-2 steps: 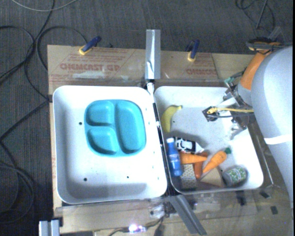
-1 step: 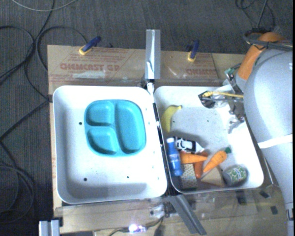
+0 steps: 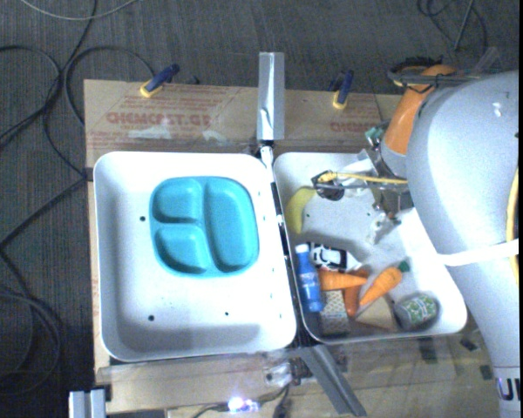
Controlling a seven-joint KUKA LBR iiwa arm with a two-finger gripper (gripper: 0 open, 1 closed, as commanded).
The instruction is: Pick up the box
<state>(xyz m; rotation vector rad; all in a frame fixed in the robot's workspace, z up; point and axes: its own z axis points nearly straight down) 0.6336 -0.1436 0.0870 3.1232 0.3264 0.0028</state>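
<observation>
The bulky grey arm [image 3: 471, 172] covers much of the right white bin [image 3: 453, 316], and I cannot tell how the pincer [image 3: 385, 212] stands. Below it, against the near wall, lies the small patterned box [image 3: 334, 313], beside two orange carrots [image 3: 366, 287] and a blue bottle [image 3: 309, 279]. Far left, the other bin [image 3: 113, 259] holds a blue divided plastic tray [image 3: 205, 225].

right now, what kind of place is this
Probably a robotics lab test bench: two white bins on a cardboard-covered bench held by clamps, loose cables on the carpet, and a grey robot arm reaching in.
</observation>
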